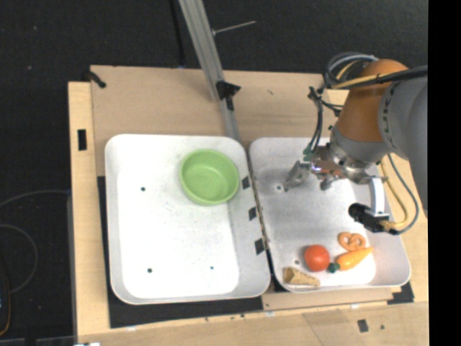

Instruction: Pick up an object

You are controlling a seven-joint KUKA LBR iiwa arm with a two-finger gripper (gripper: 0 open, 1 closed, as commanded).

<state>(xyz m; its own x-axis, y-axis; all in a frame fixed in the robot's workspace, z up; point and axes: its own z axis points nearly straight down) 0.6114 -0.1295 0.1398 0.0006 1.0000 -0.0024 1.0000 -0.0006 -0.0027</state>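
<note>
Objects for picking lie bunched in the lower right of the frame, at the near edge of the right bin (288, 215): a red tomato (315, 256), an orange carrot-like piece (354, 258) just beside it, an orange pretzel-shaped ring (351, 241) touching that piece, and a tan wedge (301, 277) by the bin's rim. Above them, well apart, the gripper (311, 176) hangs over the bin's upper part with its two fingers spread and nothing between them. A green bowl (209, 176) sits in the upper part of the left bin (144, 251), at frame centre.
</note>
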